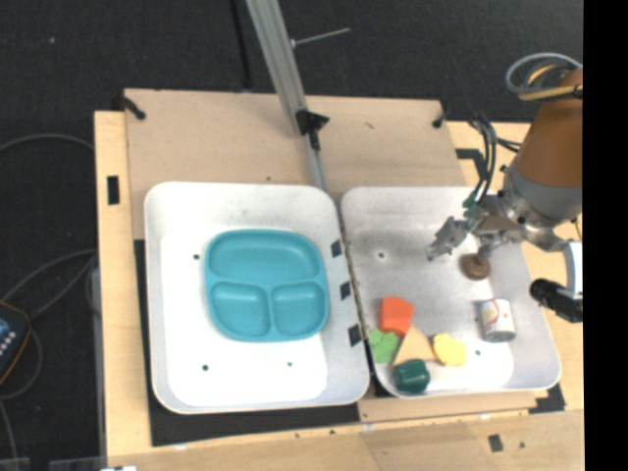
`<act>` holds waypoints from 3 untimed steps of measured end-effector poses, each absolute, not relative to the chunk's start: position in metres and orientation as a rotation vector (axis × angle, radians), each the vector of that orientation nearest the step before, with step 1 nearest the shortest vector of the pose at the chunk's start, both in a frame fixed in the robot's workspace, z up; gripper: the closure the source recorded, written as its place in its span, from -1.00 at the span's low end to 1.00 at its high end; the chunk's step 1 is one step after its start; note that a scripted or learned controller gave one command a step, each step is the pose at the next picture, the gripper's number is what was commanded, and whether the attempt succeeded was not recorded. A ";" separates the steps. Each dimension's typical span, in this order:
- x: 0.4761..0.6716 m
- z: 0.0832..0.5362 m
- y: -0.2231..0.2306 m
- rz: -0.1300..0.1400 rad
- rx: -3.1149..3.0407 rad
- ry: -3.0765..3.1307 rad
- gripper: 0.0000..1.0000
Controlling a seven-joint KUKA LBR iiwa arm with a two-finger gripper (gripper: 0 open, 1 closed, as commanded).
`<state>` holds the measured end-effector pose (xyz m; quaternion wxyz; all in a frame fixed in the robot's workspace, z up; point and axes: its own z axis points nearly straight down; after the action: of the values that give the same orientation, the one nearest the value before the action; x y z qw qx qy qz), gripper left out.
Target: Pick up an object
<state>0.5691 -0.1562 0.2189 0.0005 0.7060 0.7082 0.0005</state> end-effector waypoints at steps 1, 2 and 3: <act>0.569 0.219 -0.156 0.003 2.218 2.223 -1.00; 0.578 0.162 -0.158 -0.006 2.223 2.222 -1.00; 0.574 0.111 -0.154 -0.006 2.224 2.221 -1.00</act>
<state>0.5744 -0.1540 0.1112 -0.0010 0.7075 0.7067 -0.0018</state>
